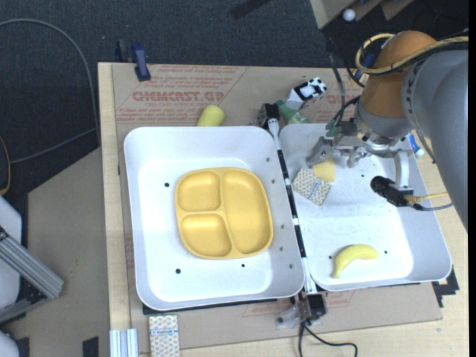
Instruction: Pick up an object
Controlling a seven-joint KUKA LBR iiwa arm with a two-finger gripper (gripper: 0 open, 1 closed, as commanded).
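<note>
The left bin [149, 222] held a yellow divided plate [223, 213]. The right bin [416, 251] held a banana [353, 257], a patterned packet [312, 187] and a small pale-yellow chunk [324, 172] touching the packet. The gripper [343, 152] hung just above the chunk, reaching from the right; how its jaws stood could not be told.

Divided plate [223, 214] in left bin [149, 155], banana [353, 257] in right bin [424, 251]

— What sits in the left bin [141, 199]?
— A yellow divided plate [223, 213], three compartments, lying flat.
— And beyond the bins?
— A yellow cylinder [211, 115] on the brown board [178, 91], a blue clamp [139, 60] at its far edge, possibly a small packet [163, 335] in front.
</note>
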